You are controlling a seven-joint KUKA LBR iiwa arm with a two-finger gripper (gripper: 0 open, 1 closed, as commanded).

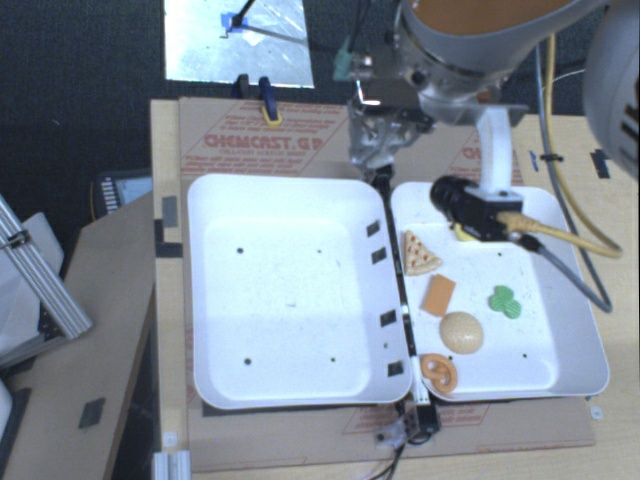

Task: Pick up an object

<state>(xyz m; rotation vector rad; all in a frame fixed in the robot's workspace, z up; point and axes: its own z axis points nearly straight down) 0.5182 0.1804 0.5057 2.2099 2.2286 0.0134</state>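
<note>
The right bin (560,353) holds several small toy foods. A pizza slice (420,253) lies near the divider, with an orange block (438,295) just below it. A green leafy piece (505,301) sits to the right, and a beige round bun (462,331) lies below the block. A pretzel (439,371) rests in the near left corner. A yellow piece (465,233) peeks out from under a black attachment. My gripper (377,165) hangs over the far end of the seam between the bins, with nothing visible in it.
The left bin (290,288) stands beside the right one on a cardboard sheet (260,140). A black attachment (470,208) with a yellow cable (560,238) overhangs the right bin's far side. A blue and yellow clamp (268,103) sits behind the left bin.
</note>
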